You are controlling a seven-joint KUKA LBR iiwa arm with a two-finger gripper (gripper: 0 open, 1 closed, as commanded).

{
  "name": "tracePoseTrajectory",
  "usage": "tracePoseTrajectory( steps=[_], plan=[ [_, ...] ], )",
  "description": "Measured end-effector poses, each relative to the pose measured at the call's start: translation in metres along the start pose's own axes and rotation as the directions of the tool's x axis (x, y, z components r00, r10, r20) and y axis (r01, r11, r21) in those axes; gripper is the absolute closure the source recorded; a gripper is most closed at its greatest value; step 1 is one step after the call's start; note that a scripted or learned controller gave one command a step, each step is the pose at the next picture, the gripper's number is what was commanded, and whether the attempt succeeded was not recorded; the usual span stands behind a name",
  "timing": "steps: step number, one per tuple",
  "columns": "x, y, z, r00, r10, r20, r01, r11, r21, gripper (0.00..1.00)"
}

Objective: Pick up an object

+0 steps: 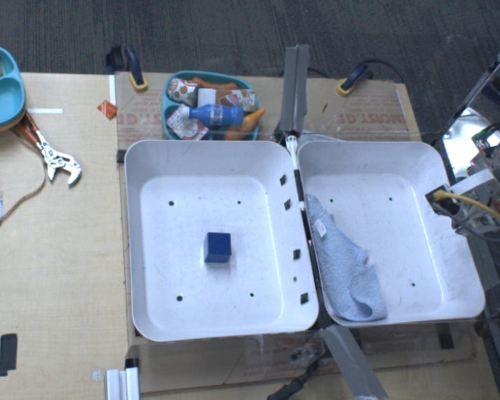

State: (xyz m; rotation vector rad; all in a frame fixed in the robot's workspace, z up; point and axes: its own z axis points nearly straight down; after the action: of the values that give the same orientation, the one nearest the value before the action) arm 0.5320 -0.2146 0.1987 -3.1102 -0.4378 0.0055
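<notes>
A small blue cube (218,247) rests flat near the middle of the left white bin (140,223), a little toward its front. A crumpled grey cloth (347,270) lies in the right white bin (450,294), stretched along its left wall from the middle down to the front corner. Nothing touches either object.
Behind the left bin stands a teal bowl (210,107) with several small packaged items. A wrench (57,163) and a teal tray (0,86) lie on the wooden bench at the left. Metal hardware with yellow cables (471,202) hangs over the right bin's right rim.
</notes>
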Motion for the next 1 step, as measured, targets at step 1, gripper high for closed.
tracePoseTrajectory(
  steps=[1],
  plan=[
    [0.001,-0.0397,0.1074,0.997,0.076,-0.001,-0.076,0.997,0.001,1.0]
  ],
)
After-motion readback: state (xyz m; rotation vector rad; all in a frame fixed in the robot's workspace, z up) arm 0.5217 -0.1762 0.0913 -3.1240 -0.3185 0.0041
